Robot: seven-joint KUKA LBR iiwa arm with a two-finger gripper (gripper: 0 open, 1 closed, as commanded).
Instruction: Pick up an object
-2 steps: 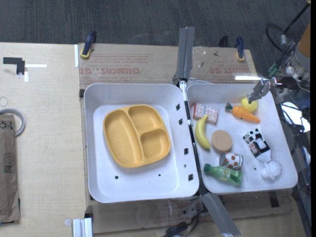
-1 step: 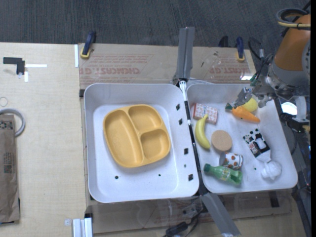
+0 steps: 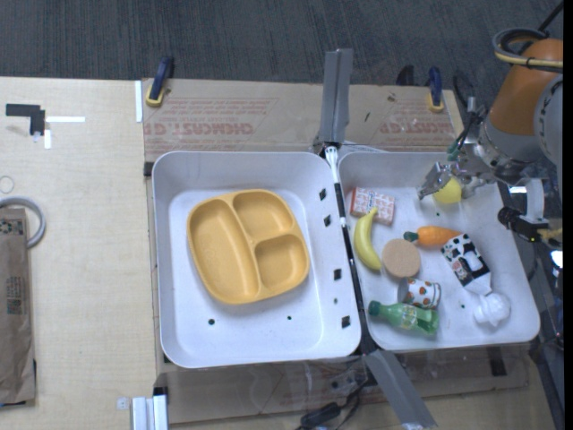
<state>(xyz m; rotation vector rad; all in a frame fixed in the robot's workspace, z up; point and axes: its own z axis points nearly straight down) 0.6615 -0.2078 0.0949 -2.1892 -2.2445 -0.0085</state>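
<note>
While the arm is reaching in from the right and over the far corner of the right bin, you are looking at the grasp step itself. The gripper is sitting low by the bin's back wall, and a small yellow object, perhaps a toy lemon, is showing right at its fingertips. The metal fingers appear drawn in narrow around that yellow piece, so it looks pinched between them, though the grip is partly masked by the wrist and you should treat it as unproven until the piece is clear of the floor. Whether it is resting on the bin or already hanging free, you cannot tell from this angle.

Everything else is lying apart from the gripper: the carrot is nearest, just in front of it, then the black-and-white carton, the banana, the patterned card, the tan disc, the small can, the green bottle and the white lump. The yellow divided plate is sitting alone in the left bin.

What the next move is calling for, in my judgement, is a straight, slow lift, keeping the squeeze firm, since a rounded smooth toy tends to slip out sideways. Watch the back wall, which is close to the fingers.
</note>
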